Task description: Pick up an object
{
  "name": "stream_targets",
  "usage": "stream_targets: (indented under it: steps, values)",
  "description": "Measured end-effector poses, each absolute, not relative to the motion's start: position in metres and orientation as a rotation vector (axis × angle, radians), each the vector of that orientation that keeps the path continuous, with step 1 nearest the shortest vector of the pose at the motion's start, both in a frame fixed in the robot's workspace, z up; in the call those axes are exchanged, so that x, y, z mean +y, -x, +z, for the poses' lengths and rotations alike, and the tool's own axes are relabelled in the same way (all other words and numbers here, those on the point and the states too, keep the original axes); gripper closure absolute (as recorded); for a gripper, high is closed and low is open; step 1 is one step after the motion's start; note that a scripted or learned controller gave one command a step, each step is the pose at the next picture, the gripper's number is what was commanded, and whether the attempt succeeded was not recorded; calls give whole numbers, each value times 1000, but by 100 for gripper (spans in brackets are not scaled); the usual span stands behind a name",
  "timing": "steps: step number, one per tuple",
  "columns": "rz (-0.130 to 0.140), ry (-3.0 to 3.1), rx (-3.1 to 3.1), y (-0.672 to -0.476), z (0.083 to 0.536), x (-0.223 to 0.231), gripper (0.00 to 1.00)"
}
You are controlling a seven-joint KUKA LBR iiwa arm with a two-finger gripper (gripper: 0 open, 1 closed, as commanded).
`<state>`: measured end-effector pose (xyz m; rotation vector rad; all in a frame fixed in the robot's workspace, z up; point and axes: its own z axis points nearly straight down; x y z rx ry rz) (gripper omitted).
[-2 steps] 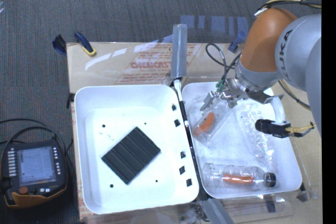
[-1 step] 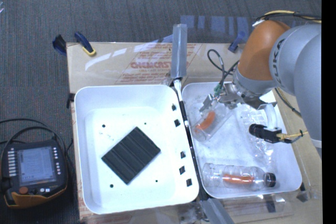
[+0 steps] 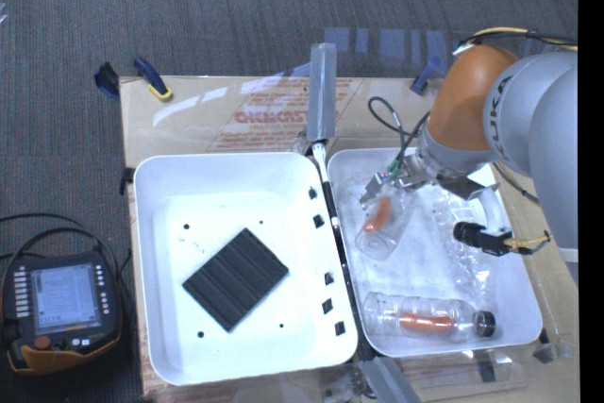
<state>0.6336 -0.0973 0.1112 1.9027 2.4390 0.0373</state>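
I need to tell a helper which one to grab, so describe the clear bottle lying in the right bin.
Look in the right bin, along its near edge. The clear plastic bottle lies there on its side, something orange inside, a dark cap at its right end. The clear cup further back is shorter and capless.

The left bin (image 3: 151, 203) offers wide open floor around one dark ribbed pad (image 3: 236, 278) lying flat near its middle. The right bin (image 3: 528, 297) is crowded: a clear cup (image 3: 380, 231) (orange piece inside) near the divider (image 3: 326, 203), a clear bottle (image 3: 425, 314) along the front wall, and the arm (image 3: 491, 118) overhanging the back right corner.
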Motion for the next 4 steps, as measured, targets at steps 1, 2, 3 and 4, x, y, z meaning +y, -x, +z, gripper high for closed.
stream_targets:
  steps: [1, 2, 3, 4]
  values:
    - [40, -1811, 2502, -617, 111, -95, 0]
    - [41, -1771, 2532, -607, 111, -98, 0]
    - [40, -1795, 2513, -597, 110, -90, 0]
    - [48, -1923, 2418, -569, 110, -90, 0]
